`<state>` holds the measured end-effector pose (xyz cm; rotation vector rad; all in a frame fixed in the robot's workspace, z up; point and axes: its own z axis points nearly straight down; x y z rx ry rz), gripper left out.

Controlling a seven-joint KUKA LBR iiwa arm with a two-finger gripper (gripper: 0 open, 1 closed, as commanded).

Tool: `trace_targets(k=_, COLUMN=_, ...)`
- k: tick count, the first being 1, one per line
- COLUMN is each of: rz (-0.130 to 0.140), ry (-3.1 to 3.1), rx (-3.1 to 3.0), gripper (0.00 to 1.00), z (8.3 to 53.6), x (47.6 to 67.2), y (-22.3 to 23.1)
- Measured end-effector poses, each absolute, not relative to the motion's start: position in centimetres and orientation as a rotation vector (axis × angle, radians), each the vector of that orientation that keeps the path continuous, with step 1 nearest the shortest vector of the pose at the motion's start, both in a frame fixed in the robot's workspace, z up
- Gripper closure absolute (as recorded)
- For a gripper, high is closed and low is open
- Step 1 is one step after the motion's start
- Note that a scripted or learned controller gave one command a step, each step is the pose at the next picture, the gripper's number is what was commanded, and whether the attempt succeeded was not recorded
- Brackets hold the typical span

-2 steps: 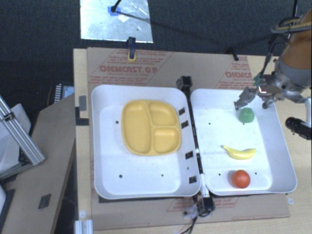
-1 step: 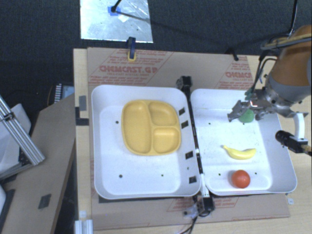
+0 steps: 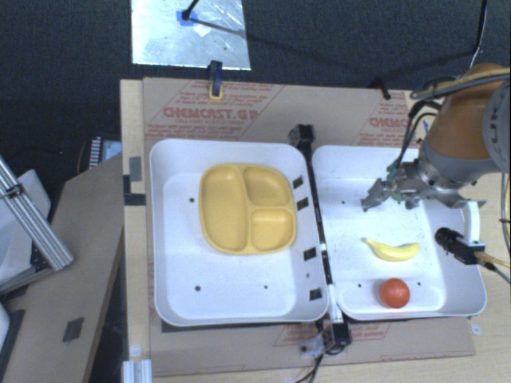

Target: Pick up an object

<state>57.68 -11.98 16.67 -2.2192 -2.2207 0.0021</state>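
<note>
Banana (image 3: 392, 250): lies just below gripper (image 3: 375, 199), long axis approx. left-right. Gripper fingers spread, nothing between.

Dark carpet (image 3: 64, 62) covers the floor around the bench. On it at the far side lies a shiny metal sheet (image 3: 190, 22). Brown cardboard (image 3: 239, 106) tops the bench. An aluminium rail (image 3: 28, 214) leans at left.

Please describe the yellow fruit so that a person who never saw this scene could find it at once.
Look in the right white bin. Near its middle lies the banana, below the gripper. It is yellow, long and curved, while its neighbour, the tomato, is round and red.
</note>
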Motion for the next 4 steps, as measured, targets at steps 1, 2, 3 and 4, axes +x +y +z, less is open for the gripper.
trace_targets(k=1, rz=0.002, ry=-2.221, rx=-2.218, gripper=0.0, z=11.7, x=58.6, y=-11.8)
trace_targets(k=2, rz=-0.002, ry=-2.223, rx=-2.224, gripper=1.0, z=13.1, x=58.8, y=-11.9)
trace_targets(k=3, rz=-0.005, ry=-2.224, rx=-2.227, gripper=1.0, z=17.9, x=58.5, y=-12.7)
trace_targets(k=4, rz=-0.005, ry=-2.229, rx=-2.222, gripper=1.0, z=22.3, x=58.4, y=-12.9)
